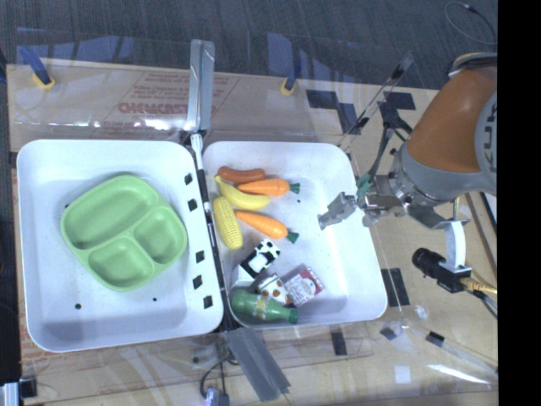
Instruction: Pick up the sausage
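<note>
The sausage [240, 175] is a short orange-brown link lying at the far left corner of the right bin [351, 290], just above a carrot [272, 188] and a banana [239, 196]. My gripper [336, 211] hangs over the right side of that bin, well to the right of the sausage and slightly nearer the camera. Nothing shows between its fingers.
The right bin also holds a corn cob [226, 222], a second carrot [264, 225], a black-and-white toy [261, 259], a red packet [296, 287] and a green bottle [263, 308]. The left bin [42, 311] bears a green divided plate [124, 230]. The arm [448, 134] rises at right.
</note>
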Robot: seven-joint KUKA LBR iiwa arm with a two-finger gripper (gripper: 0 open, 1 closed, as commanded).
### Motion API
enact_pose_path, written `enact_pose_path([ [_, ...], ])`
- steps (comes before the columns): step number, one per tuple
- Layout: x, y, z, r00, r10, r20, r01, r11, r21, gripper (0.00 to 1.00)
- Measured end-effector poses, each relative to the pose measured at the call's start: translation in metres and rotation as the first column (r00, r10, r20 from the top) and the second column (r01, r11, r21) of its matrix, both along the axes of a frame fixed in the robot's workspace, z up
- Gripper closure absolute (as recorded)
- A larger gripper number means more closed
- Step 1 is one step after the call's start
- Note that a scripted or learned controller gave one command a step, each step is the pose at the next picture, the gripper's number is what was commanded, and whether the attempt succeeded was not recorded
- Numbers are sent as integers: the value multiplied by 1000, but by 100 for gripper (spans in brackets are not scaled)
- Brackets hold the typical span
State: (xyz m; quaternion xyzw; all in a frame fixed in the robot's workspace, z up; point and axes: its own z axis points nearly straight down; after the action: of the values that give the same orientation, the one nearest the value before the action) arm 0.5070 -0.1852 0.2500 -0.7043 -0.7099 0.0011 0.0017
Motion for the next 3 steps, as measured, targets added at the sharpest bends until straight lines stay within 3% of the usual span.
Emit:
enact_pose_path([
  [1, 73, 33, -8, 998, 70, 2, -70, 998, -1, 0],
  [2, 109, 165, -33, 1000, -2, 1, 2, 1000, -1, 0],
  [3, 120, 93, -107, 1000, 19, -2, -19, 1000, -2, 0],
])
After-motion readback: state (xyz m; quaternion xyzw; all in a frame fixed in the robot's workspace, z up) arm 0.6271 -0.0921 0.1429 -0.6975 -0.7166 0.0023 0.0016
